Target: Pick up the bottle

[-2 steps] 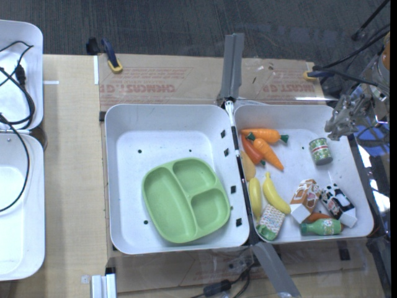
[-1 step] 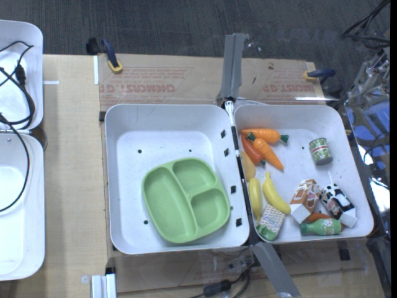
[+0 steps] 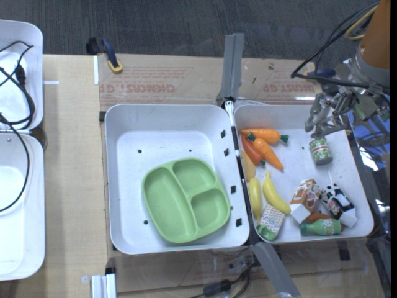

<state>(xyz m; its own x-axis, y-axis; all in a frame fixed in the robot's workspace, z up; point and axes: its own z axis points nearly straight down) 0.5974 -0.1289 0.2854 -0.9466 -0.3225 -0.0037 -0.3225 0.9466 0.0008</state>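
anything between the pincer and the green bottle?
Camera view: the pincer hangs at the right bin's far side; the green bottle lies near its front edge. Between them: a small can and cartons.

tool above right bin's far right part, over a small green can | bottle lying at bin's near right corner, beside cartons | carrots, bananas near bin's left wall | green tray in left bin
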